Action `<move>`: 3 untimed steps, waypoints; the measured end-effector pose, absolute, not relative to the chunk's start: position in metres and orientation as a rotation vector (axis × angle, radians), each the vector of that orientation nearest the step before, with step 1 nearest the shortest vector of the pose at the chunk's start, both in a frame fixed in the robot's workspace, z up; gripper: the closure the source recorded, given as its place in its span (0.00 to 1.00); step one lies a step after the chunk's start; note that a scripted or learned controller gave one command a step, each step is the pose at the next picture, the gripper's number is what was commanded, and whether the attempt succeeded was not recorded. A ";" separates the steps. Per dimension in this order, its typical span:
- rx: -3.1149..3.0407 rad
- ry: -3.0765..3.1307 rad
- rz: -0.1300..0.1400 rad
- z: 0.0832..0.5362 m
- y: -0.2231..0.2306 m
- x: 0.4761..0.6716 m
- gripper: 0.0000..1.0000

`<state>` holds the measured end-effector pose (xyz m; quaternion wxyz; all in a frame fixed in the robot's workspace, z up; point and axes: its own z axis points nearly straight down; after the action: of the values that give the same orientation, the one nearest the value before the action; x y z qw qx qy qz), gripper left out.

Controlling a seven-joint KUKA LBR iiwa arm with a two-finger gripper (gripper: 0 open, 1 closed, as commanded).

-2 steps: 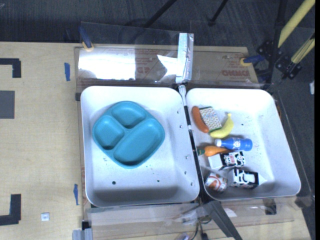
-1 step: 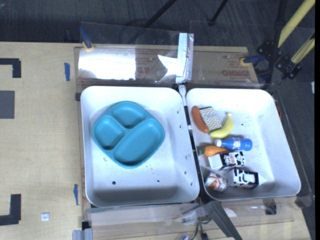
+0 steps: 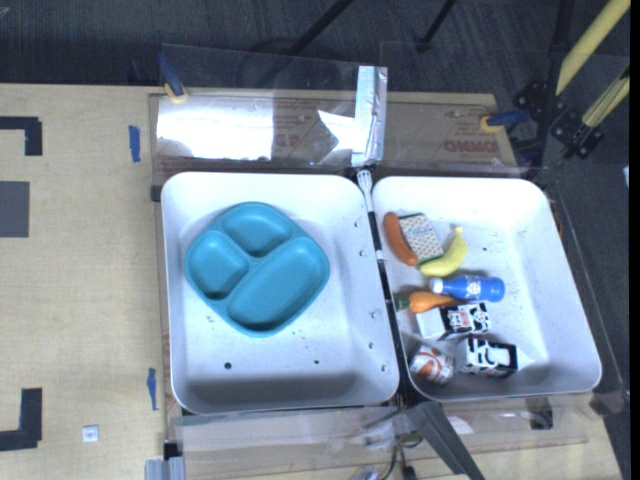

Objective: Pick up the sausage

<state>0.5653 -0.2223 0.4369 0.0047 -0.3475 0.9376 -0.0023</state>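
Observation:
The sausage (image 3: 398,239) is a short orange-red link lying at the left side of the right bin (image 3: 560,268), close to the wall between the bins. It touches a speckled packet (image 3: 421,235) on its right, and a yellow banana (image 3: 449,255) curves just below that packet.
The left bin (image 3: 190,368) holds a blue divided plate (image 3: 258,266). Also in the right bin are a carrot (image 3: 430,301), a blue and white bottle (image 3: 470,288), two black-and-white cow-patterned toys (image 3: 490,356), and a round orange-white item (image 3: 432,365). Clear panels stand behind the bins.

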 end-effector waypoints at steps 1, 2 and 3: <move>-1.892 2.498 -0.008 0.437 -0.222 0.586 1.00; -2.390 2.031 -0.002 0.436 -0.222 0.578 1.00; -2.436 1.976 -0.001 0.271 -0.215 0.613 1.00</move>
<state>0.6131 -0.2154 0.2705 0.0022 -0.7766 0.6300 -0.0002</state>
